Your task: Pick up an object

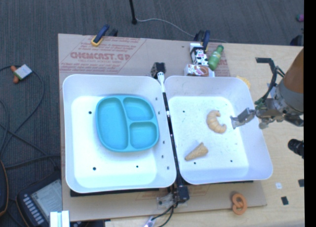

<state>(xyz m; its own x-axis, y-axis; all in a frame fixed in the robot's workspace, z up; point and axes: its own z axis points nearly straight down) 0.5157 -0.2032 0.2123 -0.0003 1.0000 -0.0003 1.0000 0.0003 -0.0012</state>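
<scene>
The left bin (74,122) holds a blue divided plate (127,123), broad and flat, with a low rim that offers little to pinch. In the right bin (256,157) lie two likelier picks, well apart from each other: a tan cone-shaped piece (196,151), perhaps a toy ice-cream cone, lying on its side toward the near edge, and a pale curved croissant toy (216,121) further back. Both look light and rigid, probably smooth plastic, so either could slip or roll; the croissant is best taken across its thick middle, the cone across its wide end. The gripper (243,117) hovers just right of the croissant, not touching it; whether it is spread or closed I cannot tell.
</scene>
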